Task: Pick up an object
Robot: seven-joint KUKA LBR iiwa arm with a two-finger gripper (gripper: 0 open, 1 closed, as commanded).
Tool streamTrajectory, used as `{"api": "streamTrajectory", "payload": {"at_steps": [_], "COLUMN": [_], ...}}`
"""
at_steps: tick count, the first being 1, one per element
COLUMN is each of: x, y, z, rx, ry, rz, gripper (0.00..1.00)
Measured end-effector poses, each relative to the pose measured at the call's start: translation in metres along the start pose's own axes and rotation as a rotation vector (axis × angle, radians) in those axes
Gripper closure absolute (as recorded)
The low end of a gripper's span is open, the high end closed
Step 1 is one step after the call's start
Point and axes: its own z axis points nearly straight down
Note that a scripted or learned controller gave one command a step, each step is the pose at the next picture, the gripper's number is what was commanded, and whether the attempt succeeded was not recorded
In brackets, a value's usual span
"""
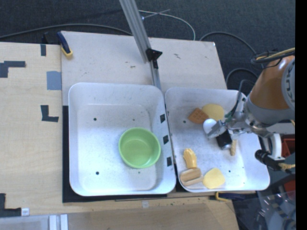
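Note:
The right bin holds several toy foods. A yellow round piece and an orange waffle-like piece lie near its far side. A yellow-orange piece, a tan bun-like piece and a pale yellow piece lie near the front. My gripper is low over the middle of this bin, right of the waffle piece, with a small white object at its left tip and a thin tan stick just beside it. The arm comes in from the right.
The left bin contains a green bowl near its front right. A metal pole slants across the far bench. A blue and yellow clamp sits at the far left. Cables lie on the floor behind.

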Motion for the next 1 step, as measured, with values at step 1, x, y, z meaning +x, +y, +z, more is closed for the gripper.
{"api": "streamTrajectory", "payload": {"at_steps": [1], "x": [-0.0027], "y": [0.0053], "z": [0.0308], "rx": [-0.023], "ry": [-0.008], "rz": [0.001], "gripper": [0.00]}}
